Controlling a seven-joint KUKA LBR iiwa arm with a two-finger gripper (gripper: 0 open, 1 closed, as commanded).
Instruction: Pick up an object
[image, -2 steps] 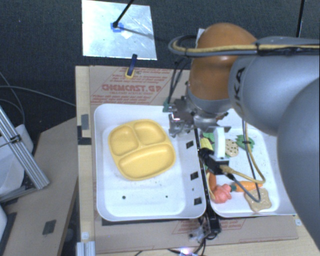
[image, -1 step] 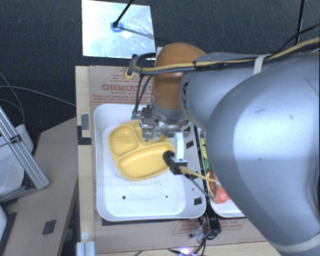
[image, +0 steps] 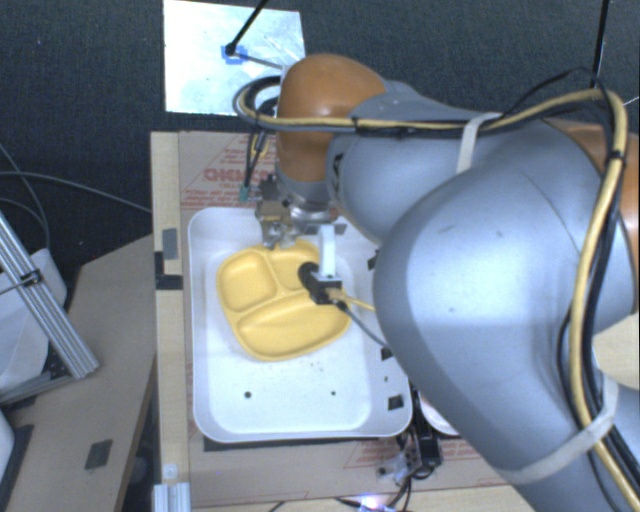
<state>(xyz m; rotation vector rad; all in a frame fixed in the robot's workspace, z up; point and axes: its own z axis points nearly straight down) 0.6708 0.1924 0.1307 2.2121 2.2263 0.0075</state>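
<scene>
Camera view: right bin almost wholly hidden behind the grey arm (image: 500, 270). Gripper (image: 285, 232) down at the far edge of the yellow divided tray (image: 278, 300); finger state impossible to tell, contact with the tray unclear. Tray lying flat in the left white bin (image: 205, 330), toward its far half. Cardboard sheet (image: 215, 175) beneath the bin.

Your arm (image: 500, 270) comes in from the right of the frame, its bulky grey links covering most of the lower right. The orange band (image: 318, 95) sits near the upper centre, above the wrist, which points downward. Below it, your end effector (image: 290, 232) hangs just left of centre.
</scene>
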